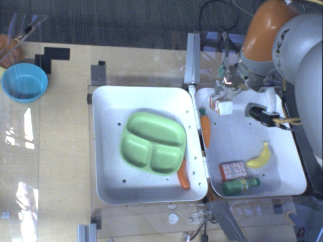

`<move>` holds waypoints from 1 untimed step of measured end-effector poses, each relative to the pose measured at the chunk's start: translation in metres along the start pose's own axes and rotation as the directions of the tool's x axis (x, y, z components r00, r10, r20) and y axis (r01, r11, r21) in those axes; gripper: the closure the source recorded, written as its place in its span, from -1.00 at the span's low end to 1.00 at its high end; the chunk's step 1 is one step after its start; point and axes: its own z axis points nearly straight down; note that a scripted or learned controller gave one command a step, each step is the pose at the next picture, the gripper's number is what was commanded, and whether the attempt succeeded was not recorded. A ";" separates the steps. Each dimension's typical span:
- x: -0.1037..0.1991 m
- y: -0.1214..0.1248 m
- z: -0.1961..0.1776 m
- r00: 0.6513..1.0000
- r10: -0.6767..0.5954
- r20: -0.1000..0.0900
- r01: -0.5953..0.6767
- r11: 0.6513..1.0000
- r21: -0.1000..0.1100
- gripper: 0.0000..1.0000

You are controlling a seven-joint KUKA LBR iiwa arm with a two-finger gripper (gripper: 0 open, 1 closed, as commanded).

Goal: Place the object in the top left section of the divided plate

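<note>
A green divided plate [151, 142] lies in the left bin [108, 97], with one long section at its far side and two smaller ones nearer the camera. My gripper [225, 87] hangs over the far left corner of the right bin [290, 150]. Directly under it is a small white and orange carton [221, 106], close to or touching the gripper. The wrist blocks the contact, so a grasp is not visible. One carrot [183, 176] rests in the left bin against the plate's near right edge.
The right bin also holds a second carrot [205, 130] along its left wall, a banana [260, 157], a red box [233, 170] and a green bottle [241, 185]. A metal divider [191, 59] stands between the bins. A blue bowl [24, 82] sits far left on the bench.
</note>
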 end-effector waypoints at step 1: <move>0.083 0.013 -0.001 0.995 -0.097 -0.002 0.097 0.995 -0.003 1.00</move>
